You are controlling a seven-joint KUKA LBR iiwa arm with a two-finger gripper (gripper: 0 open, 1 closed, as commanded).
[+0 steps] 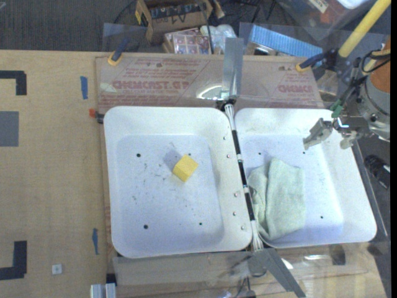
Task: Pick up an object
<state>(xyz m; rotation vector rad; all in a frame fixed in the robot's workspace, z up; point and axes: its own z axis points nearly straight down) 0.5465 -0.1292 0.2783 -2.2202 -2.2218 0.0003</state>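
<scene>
I see a little yellow block (185, 167) in the left bin (124, 126). It looks light and hard, so I would pinch its flat sides. A soft, floppy cloth (282, 197) lies in the right bin (347, 222). My tool (330, 135) hangs above that bin, spread wide and holding nothing. Nothing blocks the block.

A robotics lab or workshop is showing here: two white bins (124, 126) are sitting clamped on a plywood bench (49, 166) marked with black tape squares (13, 82), while cardboard boxes (173, 8) and cables are cluttering the floor behind.
</scene>
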